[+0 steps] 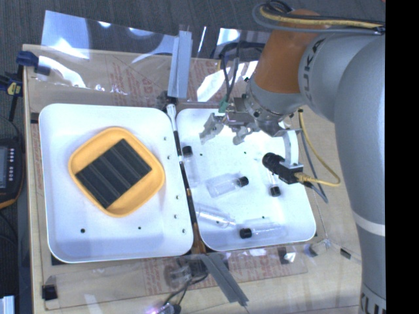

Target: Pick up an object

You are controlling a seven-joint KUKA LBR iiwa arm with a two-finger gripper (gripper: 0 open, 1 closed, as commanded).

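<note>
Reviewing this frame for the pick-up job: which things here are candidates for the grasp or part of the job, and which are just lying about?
Part of the job:
- gripper, over the right bin
- clear vials with black caps in that bin: one, another
- yellow sponge in the left bin

Lying about:
- handheld controller at the bench's left edge
- clear plastic sheet behind the bins

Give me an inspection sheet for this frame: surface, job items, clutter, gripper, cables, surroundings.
Surface: two white bins side by side, left bin and right bin, on a bench.
Job's things: yellow sponge with a dark ridged top lies in the left bin; clear vials with black caps lie in the right bin.
Clutter: nothing seen.
Grippers: gripper hangs above the right bin's upper part, nothing between its fingers.
Cables: yellow cable loops from the wrist; black cables behind it.
Surroundings: clear plastic sheet behind the bins; dark floor.
</note>
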